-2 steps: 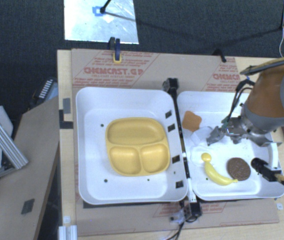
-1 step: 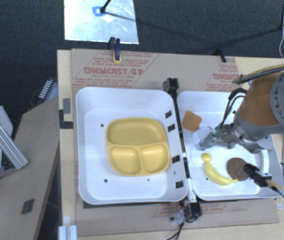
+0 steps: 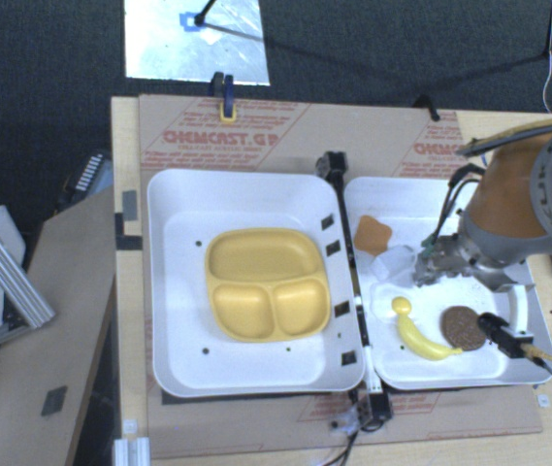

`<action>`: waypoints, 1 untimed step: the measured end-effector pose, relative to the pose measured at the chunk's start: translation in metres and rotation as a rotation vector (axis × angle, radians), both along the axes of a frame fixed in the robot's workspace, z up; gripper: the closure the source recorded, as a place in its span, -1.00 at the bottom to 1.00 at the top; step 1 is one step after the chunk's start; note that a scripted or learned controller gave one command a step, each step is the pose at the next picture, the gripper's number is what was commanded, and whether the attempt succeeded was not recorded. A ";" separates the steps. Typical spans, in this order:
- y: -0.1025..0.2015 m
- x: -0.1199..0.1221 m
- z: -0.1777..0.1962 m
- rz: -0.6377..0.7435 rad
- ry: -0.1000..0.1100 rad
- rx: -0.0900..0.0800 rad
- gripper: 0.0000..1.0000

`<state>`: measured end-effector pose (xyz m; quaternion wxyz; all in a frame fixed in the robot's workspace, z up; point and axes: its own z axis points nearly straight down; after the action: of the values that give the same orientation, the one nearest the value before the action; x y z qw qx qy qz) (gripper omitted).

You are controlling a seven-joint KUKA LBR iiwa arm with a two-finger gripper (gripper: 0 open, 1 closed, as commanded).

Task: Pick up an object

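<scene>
Banana point(image 3: 423, 337) in right bin point(image 3: 402, 194), pincer point(image 3: 429, 268) low over the bin, nothing seen between its parts.

Banana lies yellow and curved near the front wall of the right bin, just left of a brown round cookie point(image 3: 461, 327). An orange-brown piece point(image 3: 373, 234) sits toward the back-left corner of the same bin. Pincer hangs above the bin's middle, between that piece and the banana (opening width: cannot tell, too blurred). Left bin point(image 3: 174, 260) holds a yellow three-compartment tray point(image 3: 261, 282). Both bins rest on the cardboard-covered counter point(image 3: 285, 129).
</scene>
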<state>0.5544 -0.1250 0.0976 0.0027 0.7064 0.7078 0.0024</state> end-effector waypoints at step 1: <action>-0.003 -0.006 0.060 0.001 0.001 -0.001 1.00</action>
<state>0.5485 -0.1275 0.1574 0.0029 0.7061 0.7081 0.0017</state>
